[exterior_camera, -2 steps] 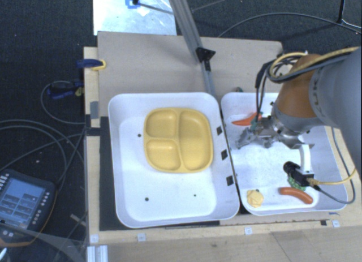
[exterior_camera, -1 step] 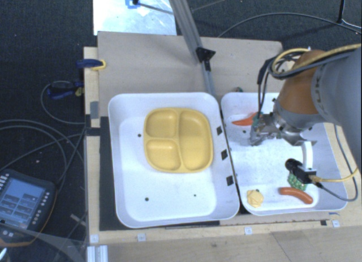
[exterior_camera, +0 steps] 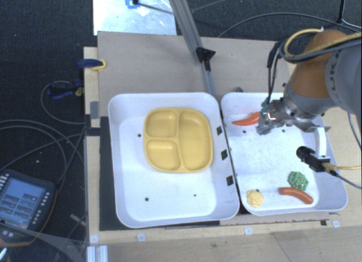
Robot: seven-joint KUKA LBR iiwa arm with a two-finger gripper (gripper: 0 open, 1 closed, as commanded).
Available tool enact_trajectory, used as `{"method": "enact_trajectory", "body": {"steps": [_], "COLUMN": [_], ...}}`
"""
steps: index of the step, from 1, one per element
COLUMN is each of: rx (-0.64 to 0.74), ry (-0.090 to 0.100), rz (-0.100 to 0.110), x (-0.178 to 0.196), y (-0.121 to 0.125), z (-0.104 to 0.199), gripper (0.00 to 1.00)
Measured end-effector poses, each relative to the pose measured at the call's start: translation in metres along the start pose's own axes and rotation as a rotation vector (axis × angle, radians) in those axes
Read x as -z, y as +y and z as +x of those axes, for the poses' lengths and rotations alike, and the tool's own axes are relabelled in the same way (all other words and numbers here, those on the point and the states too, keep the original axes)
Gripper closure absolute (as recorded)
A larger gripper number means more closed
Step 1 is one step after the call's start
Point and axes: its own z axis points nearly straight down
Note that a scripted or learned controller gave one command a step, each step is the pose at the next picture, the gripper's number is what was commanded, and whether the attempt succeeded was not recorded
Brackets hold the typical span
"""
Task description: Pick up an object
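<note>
- My claw (exterior_camera: 266,124) hung over the far part of the right bin (exterior_camera: 339,201), at about eleven o'clock from that bin's middle.
- Just beside it, at nine o'clock from my fingertips, lay an orange carrot-like piece (exterior_camera: 245,120); it looked the nearest object to pick.
- I could not tell whether my claw was spread or pressed together, because the wrist covered it from above. I also saw nothing clearly between it.
- The other candidates were well apart from me, near the front wall of the same bin: a green piece (exterior_camera: 297,180) at five o'clock, a red-orange sausage shape (exterior_camera: 296,195) just under it, and a small yellow piece (exterior_camera: 255,198) at six o'clock.
- The left bin (exterior_camera: 130,198) carried a yellow divided plate (exterior_camera: 178,140).
- What could go wrong, in my judgement: the carrot piece lay close to the bin wall at the divider, so one side of my claw could hit the wall instead of going down beside the piece.
- The piece looked thin and rounded; if I closed off-centre, it could roll or slip out.
- A descent too far to three o'clock would close on nothing.
</note>
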Motion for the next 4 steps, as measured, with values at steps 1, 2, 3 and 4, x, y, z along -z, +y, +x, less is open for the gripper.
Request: {"method": "enact_trajectory", "body": {"steps": [1,2,3,4], "rx": [0.001,0.001,0.005,0.004], "ry": [-0.001,0.000,0.001,0.001], "rz": [-0.001,0.000,0.003,0.005], "x": [0.064,0.118,0.119,0.099], "y": [0.005,0.007,0.022,0.041], "z": [0.001,0.001,0.047,0.088], "gripper": [1.00,1.00,1.00,1.00]}}
